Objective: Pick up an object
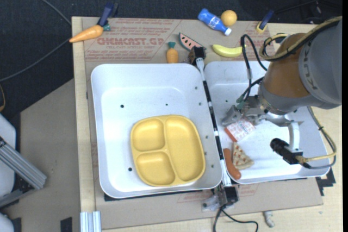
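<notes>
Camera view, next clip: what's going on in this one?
A grey KUKA arm reaches in from the right, its gripper low inside the right bin. Just beneath it lie a red-and-white packet, a pizza slice and a hot dog, all resting on the bin floor. The left bin holds a yellow divided plate. A carrot, a banana and a blue bottle sit on the bench behind the bins.
</notes>
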You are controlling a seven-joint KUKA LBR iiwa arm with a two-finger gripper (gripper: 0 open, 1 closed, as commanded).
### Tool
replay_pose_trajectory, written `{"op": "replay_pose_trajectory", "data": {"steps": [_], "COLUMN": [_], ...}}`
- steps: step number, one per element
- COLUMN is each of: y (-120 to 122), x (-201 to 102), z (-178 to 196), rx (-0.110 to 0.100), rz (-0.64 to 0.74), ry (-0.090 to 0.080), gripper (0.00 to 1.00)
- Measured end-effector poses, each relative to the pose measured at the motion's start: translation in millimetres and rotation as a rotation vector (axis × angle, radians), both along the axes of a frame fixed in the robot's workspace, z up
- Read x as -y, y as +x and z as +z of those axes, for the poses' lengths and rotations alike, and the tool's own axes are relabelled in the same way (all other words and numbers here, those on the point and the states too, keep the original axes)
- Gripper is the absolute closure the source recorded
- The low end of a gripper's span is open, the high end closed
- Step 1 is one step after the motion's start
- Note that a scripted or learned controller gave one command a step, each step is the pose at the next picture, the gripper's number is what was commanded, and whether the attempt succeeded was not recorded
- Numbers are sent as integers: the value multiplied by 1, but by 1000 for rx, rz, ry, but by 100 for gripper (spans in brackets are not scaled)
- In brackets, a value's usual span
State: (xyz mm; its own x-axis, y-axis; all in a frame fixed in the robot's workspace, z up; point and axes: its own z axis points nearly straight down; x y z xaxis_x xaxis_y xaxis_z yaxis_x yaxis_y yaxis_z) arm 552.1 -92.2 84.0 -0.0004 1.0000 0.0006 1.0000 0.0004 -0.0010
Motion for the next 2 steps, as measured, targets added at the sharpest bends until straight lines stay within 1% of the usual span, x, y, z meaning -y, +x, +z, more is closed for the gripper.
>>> {"op": "replay_pose_trajectory", "data": {"steps": [1, 2], "y": [0, 0], "x": [0, 0], "z": [10, 10], "rx": [2, 1], "rz": [-1, -1], "ry": [-1, -1], "gripper": [100, 0]}}
